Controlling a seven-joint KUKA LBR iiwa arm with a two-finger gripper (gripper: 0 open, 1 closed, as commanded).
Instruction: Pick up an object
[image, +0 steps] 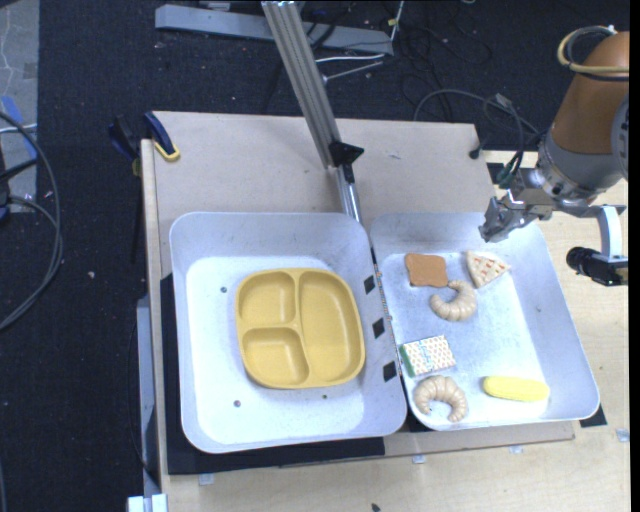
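The right bin (560, 330) holds several toy foods: a brown toast slice (427, 270), a pizza wedge (487, 268), a croissant (455, 303), a second croissant (442, 397), a yellow piece (515, 389) and a green-edged patterned card (427, 354). My gripper (497, 227) hangs over the bin's far edge, just above and behind the pizza wedge, pointing down-left. Nothing shows between its fingers.
The left bin (200, 300) carries a yellow three-compartment plate (300, 328). A slanted metal pole (310, 85) rises from the seam between the bins. Black clips (379, 325) sit along that seam. Cables lie on the dark floor behind the bench.
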